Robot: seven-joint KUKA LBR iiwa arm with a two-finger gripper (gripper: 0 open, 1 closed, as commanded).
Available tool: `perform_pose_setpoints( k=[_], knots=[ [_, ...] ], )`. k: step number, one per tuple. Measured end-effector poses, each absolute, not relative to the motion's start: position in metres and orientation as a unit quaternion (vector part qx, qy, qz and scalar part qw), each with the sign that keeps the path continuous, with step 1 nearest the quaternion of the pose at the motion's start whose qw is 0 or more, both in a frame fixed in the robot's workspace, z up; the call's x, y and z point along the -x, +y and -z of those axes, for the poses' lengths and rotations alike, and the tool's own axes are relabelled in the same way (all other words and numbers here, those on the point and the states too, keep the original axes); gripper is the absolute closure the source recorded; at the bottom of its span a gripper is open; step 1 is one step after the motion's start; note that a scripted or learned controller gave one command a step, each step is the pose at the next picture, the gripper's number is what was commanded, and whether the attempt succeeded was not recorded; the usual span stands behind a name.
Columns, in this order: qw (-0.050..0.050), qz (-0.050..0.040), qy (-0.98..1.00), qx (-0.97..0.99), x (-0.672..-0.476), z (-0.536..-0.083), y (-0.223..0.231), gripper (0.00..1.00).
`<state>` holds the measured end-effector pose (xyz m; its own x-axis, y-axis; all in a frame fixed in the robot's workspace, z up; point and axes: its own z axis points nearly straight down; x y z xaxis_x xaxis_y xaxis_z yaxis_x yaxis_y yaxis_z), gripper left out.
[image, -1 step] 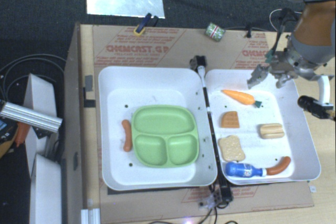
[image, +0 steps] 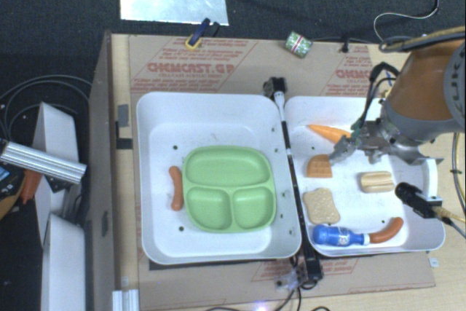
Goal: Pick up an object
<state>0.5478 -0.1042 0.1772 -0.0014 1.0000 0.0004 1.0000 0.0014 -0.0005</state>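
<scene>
Blue bottle (image: 338, 236) lies at the near edge of the right bin (image: 435, 228), a sausage (image: 386, 230) just beside it. Farther back in that bin sit a cracker (image: 321, 205), a bun (image: 376, 181), a wedge (image: 319, 167) and a carrot (image: 327, 132). The gripper (image: 344, 150) hangs between carrot and wedge; whether it is wide or narrow I cannot tell. Nothing shows in its grasp. Crowding is the risk: closing here could nudge the wedge or catch only the carrot's tip.

Arm (image: 429, 95) cut off at right edge; carrot (image: 328, 132) end hidden behind tool (image: 349, 146).
</scene>
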Motion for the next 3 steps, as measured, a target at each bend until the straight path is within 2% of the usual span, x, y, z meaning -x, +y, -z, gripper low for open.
perform_pose_setpoints(
  k=[1, 2, 3],
  knots=[
    [-0.002, 0.0034, -0.708, 0.706, -0.5718, -0.0892, -0.0951, 0.0],
    [-0.008, 0.0058, -0.707, 0.707, -0.5647, -0.0903, -0.0931, 0.0],
    [-0.007, 0.0044, -0.707, 0.707, -0.5663, -0.0898, -0.0914, 0.0]
  ],
)
